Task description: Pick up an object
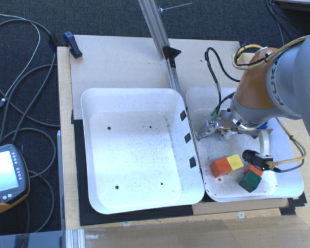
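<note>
Arm over right bin [284, 190], pincer [213, 128] low near bin's left wall; grip state hard to read, cannot tell. Nothing visibly held. Orange-yellow block [226, 166] and green block [251, 180] lie on right bin floor, near front, apart from pincer. Left bin [93, 102] beside it. Pick not yet done; grasp and lift remain.
</note>
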